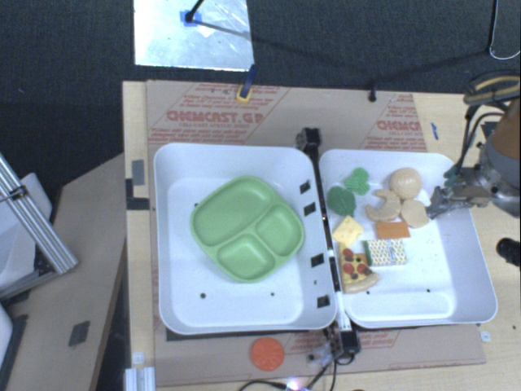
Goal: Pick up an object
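Claw [440, 202] at right bin [468, 287] right rim, grip state unclear, toy food [383, 230] clustered left, bare floor below

left bin [175, 300]: the green divided plate [247, 227] fills the middle; open floor along the walls and in the corners.
right bin [468, 300]: toy food [376, 226] crowds the left and upper part; the lower right floor lies open.
divider: black clips [313, 210] line the joined rims.
right rim: the hand [440, 203] sits at it, near the round beige pieces [404, 183].
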Robot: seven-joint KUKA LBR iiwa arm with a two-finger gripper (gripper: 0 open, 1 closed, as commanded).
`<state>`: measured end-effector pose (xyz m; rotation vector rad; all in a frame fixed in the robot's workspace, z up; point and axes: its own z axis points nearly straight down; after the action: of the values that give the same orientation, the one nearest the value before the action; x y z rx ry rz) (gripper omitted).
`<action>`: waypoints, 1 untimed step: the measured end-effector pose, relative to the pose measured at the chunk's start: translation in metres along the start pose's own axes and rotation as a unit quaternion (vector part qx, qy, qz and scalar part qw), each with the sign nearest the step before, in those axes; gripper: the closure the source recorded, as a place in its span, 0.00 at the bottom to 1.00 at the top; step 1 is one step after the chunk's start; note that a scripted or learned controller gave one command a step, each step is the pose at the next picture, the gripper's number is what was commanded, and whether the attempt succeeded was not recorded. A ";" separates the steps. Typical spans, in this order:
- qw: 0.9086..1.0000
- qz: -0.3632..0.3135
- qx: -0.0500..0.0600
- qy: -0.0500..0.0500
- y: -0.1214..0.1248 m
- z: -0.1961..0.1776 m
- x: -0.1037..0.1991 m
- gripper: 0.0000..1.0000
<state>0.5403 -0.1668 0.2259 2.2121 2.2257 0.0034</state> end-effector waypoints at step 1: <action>1.000 -0.002 0.001 0.001 0.014 0.005 0.054 1.00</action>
<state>0.5536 -0.1123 0.2205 2.2096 2.2320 0.0046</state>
